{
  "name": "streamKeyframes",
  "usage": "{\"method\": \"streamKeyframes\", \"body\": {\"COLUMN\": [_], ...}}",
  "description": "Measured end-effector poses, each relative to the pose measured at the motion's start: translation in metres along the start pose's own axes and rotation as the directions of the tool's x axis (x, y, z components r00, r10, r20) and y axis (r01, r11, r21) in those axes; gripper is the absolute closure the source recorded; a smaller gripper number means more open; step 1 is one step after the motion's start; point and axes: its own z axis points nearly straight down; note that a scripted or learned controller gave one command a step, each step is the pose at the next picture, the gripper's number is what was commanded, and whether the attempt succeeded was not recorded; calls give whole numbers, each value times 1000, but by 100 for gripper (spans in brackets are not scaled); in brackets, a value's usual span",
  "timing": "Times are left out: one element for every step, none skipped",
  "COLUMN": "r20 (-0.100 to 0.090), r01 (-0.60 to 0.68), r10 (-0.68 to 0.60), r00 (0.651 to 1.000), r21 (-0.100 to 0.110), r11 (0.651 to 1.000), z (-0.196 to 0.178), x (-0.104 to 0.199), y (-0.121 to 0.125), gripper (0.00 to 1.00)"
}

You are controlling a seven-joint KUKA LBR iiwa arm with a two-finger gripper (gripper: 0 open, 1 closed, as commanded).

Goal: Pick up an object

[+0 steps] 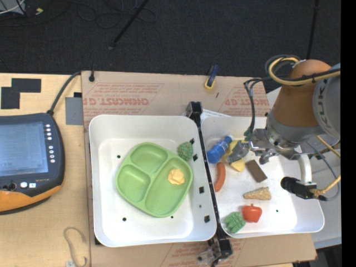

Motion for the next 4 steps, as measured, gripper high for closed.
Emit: {"method": "streamKeyframes", "body": {"r20": [-1, 1, -1, 1], "r01": [1, -2, -8, 1], "r10": [-1, 2, 8, -1], "r00": [1000, 1000, 1000, 1000], "r21": [0, -7, -3, -12], "r11": [1000, 1000, 1000, 1000], "z": [67, 87, 79, 23], "x": [8, 9, 7, 14], "y": [1, 1, 2, 3], "gripper": [0, 0, 100, 100]}}
